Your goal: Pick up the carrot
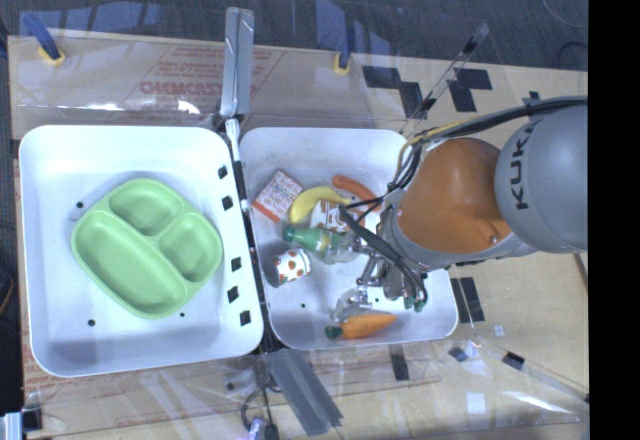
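The carrot (366, 325), orange with a green stub at its left end, lies flat near the front wall of the right bin (300, 333). My gripper (380, 302) hangs just above and behind it, reaching in from the right below the orange wrist band. Its fingers look spread, one pale fingertip (348, 305) over the carrot's left part and a dark one (413, 303) to the right. Nothing sits between them. The carrot rests on the bin floor, and I cannot tell whether the fingertips touch it.
Behind the gripper, the right bin also holds a yellow banana (315, 200), a red and white packet (278, 196), an orange-red sausage (352, 187), a green bottle (318, 240) and a spotted white ball (291, 266). A green divided plate (147, 246) lies in the left bin (50, 328).
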Motion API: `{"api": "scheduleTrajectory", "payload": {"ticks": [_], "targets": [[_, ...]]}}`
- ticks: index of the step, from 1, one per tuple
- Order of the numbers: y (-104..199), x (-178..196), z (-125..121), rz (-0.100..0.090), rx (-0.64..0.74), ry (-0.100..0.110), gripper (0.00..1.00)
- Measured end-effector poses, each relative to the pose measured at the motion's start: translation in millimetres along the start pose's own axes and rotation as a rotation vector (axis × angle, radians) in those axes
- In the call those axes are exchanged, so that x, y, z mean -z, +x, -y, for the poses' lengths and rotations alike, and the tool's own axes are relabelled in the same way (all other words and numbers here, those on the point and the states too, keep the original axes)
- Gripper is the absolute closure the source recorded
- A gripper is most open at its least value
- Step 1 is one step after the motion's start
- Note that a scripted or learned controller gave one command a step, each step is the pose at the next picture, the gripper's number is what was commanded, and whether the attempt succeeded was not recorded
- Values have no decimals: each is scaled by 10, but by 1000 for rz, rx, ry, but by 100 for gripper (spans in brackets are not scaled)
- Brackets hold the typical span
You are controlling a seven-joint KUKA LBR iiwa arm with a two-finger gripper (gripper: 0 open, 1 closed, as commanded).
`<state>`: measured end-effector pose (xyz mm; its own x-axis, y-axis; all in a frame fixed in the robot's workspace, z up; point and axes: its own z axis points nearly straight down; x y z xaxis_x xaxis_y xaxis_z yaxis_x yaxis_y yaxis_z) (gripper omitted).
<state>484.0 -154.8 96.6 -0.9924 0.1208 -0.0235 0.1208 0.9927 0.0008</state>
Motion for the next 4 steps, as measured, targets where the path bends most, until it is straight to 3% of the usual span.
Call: {"api": "scheduleTrajectory", "payload": {"ticks": [1,2,3,4], "targets": [[-12,5,24,4,158,0,0],[-9,99,25,0,160,1,100],[-9,99,26,0,160,1,0],[-153,17,467,2,401,-4,0]]}}
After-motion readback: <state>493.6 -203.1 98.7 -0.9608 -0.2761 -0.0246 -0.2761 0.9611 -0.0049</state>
